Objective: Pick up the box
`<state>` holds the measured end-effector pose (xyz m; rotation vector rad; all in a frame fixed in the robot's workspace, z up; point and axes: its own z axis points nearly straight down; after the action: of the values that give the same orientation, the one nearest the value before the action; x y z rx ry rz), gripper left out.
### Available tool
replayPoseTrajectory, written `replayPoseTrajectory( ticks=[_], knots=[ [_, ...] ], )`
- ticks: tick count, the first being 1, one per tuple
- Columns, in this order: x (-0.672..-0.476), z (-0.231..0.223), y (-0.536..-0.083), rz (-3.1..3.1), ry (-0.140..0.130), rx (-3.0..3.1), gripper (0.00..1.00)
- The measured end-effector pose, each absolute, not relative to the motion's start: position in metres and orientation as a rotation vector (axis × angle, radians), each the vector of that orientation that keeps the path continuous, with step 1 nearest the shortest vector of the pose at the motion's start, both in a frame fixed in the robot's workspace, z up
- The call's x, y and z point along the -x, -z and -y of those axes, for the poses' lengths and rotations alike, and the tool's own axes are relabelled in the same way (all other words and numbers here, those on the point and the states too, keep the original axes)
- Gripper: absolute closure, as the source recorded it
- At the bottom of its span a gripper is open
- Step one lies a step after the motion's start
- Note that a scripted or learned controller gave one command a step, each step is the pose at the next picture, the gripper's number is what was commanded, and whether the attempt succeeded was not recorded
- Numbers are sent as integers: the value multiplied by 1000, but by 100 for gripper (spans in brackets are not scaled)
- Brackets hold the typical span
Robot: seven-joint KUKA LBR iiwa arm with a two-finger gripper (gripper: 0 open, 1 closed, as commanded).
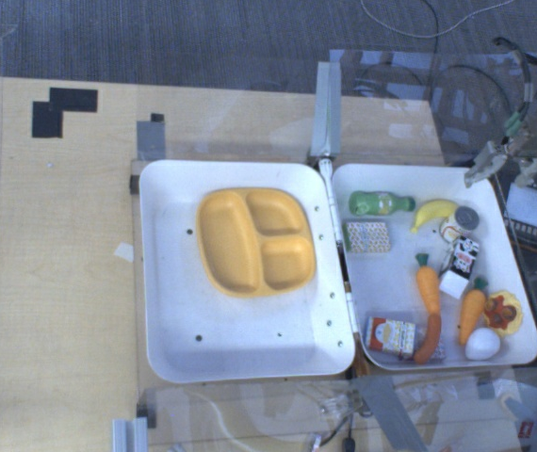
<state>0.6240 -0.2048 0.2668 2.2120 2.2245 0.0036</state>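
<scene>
Box in right bin, beside green bottle.

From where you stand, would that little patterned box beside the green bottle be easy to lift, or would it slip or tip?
The patterned box lies flat in the right bin, so it probably won't roll or tip. It looks like small cardboard, likely light and fairly stiff. The green bottle lies close, so a push could nudge that instead.

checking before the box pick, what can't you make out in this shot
- Gripper, camera view: blurred against the clutter at the right bin's far corner, finger state unreadable.
- Small box: print too small to read.
- Red packet: a carrot covers its right end.
</scene>
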Motion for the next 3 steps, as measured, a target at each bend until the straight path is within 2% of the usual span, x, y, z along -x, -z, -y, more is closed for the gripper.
replayPoseTrajectory(
  ticks=[1, 2, 3],
  knots=[
    [-546, 202, -96, -2041, -12, -2382, 0],
    [-602, 141, -152, -1808, -7, -2565, 0],
    [-638, 118, -99, -1875, 7, -2521, 0]
  ],
)
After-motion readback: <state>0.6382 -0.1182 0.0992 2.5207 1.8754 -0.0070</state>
